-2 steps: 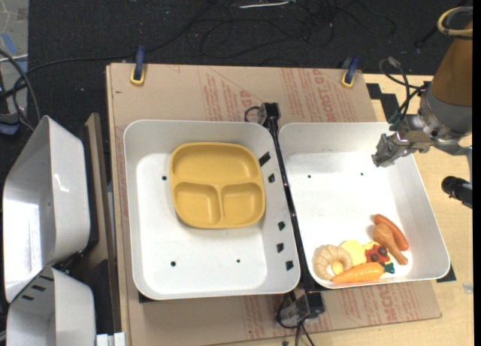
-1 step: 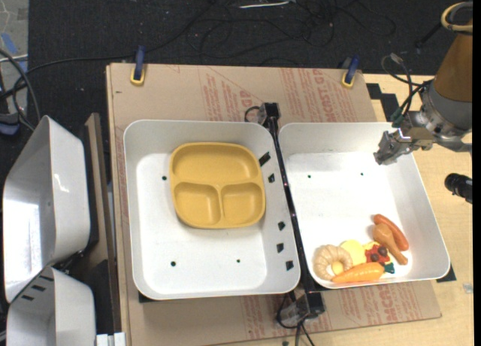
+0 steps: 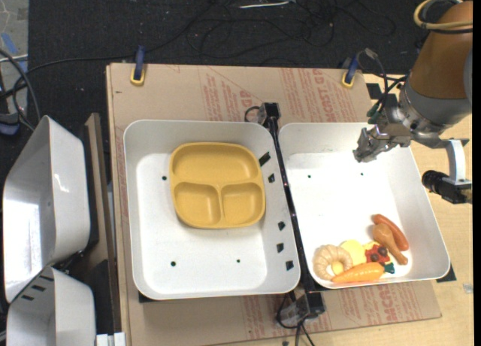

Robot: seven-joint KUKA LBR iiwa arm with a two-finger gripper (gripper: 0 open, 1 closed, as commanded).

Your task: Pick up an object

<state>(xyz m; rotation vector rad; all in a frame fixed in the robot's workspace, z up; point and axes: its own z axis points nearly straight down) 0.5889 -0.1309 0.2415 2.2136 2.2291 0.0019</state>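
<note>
In the right bin's near right corner lies a cluster of toy food: a tan shrimp-like piece [image 3: 331, 259], an orange carrot [image 3: 361, 274], a yellow round piece [image 3: 354, 250], and an orange-brown sausage [image 3: 390, 235]. My gripper [image 3: 368, 149] hangs over the far right part of the right bin [image 3: 331, 186], well behind the food. Nothing shows between its fingers. Whether they are open or shut is not visible from this angle.
The left bin [image 3: 150, 254] holds a yellow divided plate [image 3: 218, 185] in its far half. Black clips run along the seam between the bins. White tubs [image 3: 45, 201] stand off the bench at the left. Cables lie behind the cardboard base.
</note>
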